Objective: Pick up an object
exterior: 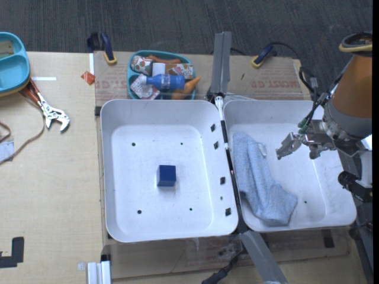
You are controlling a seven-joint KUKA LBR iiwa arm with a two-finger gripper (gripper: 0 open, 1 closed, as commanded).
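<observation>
Here we see the two white bins from above, with the arm's gripper (294, 145) hovering over the right bin (331, 212), its grey wrist and orange band entering from the right. The two fingers stand apart with nothing between them, so we read the jaws as released and empty. Two candidate objects lie in reach. A light blue cloth (259, 182) lies crumpled along the left side of the right bin, running from near the top wall down toward the front corner, and the gripper hangs just beside its upper end. A small blue cube (167, 175) sits alone near the middle of the left bin (118, 218), well apart from the gripper. We judge the cloth to be light, soft and limp: it will drape and trail when lifted, and a flat layer may slip out from under the fingertips, so the best hold is a raised fold or ridge, such as the bunched part near its lower end, pinched from above. We judge the cube to be light and stiff, probably smooth, and best taken across two opposite faces with the fingers squared to them. Beyond the bins, a teal tray (135, 61) of mixed small items and a wrench (53, 116) rest on the bench (53, 206), outside the working area.
</observation>
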